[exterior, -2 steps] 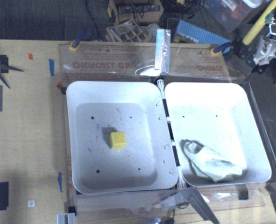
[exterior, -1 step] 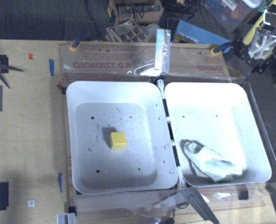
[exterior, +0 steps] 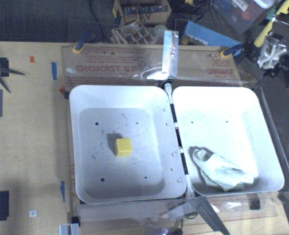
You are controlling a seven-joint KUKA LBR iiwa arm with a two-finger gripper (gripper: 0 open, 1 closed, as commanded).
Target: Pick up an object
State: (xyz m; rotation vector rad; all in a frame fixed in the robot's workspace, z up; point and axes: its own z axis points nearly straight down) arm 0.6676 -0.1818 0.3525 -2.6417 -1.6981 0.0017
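Observation:
A small yellow block (exterior: 123,147) lies near the middle of the left white bin (exterior: 80,131). A crumpled white and pale green cloth-like object (exterior: 221,172) rests in the front part of the right white bin (exterior: 242,106). My gripper (exterior: 271,53) hangs at the view's upper right, beyond the back right corner of the right bin, far from both objects and with nothing visibly in it.
A raised divider (exterior: 176,136) separates the two bins. A clear panel (exterior: 149,65) and a metal post (exterior: 170,53) stand behind them. Clutter of boxes and cables fills the back. Tan bench surface (exterior: 22,131) stretches left of the bins.

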